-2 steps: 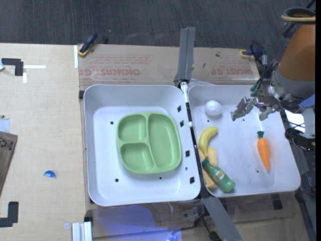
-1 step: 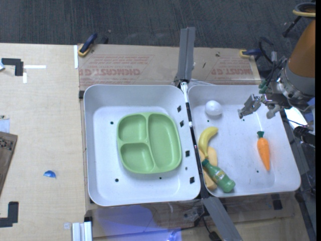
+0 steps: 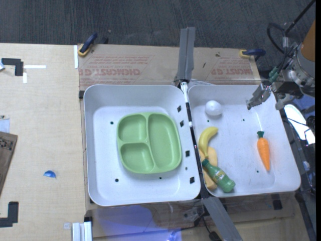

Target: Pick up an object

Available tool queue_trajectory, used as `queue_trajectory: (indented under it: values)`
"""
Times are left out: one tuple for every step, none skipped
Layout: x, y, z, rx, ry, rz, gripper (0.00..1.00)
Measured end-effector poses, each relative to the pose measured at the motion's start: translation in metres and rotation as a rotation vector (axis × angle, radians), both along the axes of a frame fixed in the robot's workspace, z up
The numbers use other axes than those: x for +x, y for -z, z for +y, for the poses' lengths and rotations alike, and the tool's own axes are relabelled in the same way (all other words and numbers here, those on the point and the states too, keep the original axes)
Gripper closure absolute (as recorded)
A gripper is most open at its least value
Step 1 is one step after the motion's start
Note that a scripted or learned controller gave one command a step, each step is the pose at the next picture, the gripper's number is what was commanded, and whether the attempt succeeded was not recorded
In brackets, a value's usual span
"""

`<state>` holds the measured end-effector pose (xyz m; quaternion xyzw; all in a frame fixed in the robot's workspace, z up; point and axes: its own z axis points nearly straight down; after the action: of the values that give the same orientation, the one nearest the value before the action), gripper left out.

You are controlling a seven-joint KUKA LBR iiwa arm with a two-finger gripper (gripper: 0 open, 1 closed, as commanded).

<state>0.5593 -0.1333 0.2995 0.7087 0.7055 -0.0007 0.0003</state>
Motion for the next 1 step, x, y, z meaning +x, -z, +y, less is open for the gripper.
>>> queue_trajectory:
  values:
    - [-0.0485, 0.1075, -0.0403, 0.001, 0.043, 0.002, 0.0]
